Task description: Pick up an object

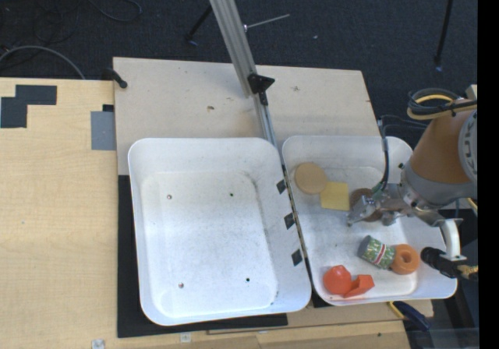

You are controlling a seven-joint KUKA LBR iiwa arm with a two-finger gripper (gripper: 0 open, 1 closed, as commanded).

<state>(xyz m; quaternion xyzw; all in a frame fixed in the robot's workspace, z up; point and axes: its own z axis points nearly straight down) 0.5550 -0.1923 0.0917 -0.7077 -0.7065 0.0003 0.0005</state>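
My gripper [366, 210] is low inside the right bin [351, 151], near its middle, on the arm [438, 162] that reaches in from the right. A small brown object [361, 198] lies right at the gripper's tip; whether it is touched I cannot tell. Just left of it lies a yellow square piece [336, 196], and beyond that a tan round disc [310, 178]. Toward the front of the bin sit a green-and-white can [375, 251], an orange ring [405, 260] and a red piece [345, 281].
The left bin [156, 184] stands beside the right one, with black clips [287, 220] along their shared edge. A slanted aluminium post [235, 40] rises behind the bins. Cables [433, 100] hang at the right.
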